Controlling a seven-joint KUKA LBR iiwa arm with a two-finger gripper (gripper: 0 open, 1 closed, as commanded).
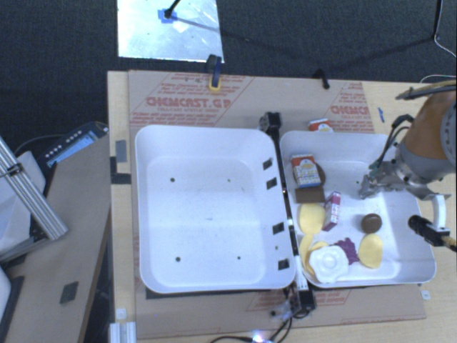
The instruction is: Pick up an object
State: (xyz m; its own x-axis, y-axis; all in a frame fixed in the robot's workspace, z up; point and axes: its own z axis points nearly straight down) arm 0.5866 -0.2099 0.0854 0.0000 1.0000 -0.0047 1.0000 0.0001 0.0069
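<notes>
1. There are two white bins on the bench. The left bin [207, 213] is the big one on the left side, and I can see four small dark dots on its floor.
2. Under the bins lies a brown board [193, 95] with red writing. It reads "CHEMCAST G P" on the left, and the same kind of red writing shows again on the right, partly covered.
3. A yellow and dark clamp [214, 73] sits on the top edge of the board.
4. Four small black clips run down the wall between the two bins.
5. The right bin [414, 266] holds the toys. I count about nine things in it.
6. One small carton [305, 169] with an orange and white label lies near the top left. The words on it are too small to read.
7. One brown block [309, 194] lies just below it, touching it.
8. Three flat yellow pieces: one [311, 219] by the left wall, one [308, 247] below it, one [370, 251] further right.
9. One white fried egg toy [328, 261] sits at the bottom, touching a purple thing [348, 249].
10. One small pink and white packet [332, 211] stands tilted in the middle.
11. One round brown thing [370, 223] lies right of the packet.
12. One small red and white thing [320, 125] sits just outside the bin's top edge.
13. The gripper [373, 183] hangs over the right bin, above the round brown thing and apart from it. I cannot tell how wide it is open. Nothing shows in its grasp.
</notes>
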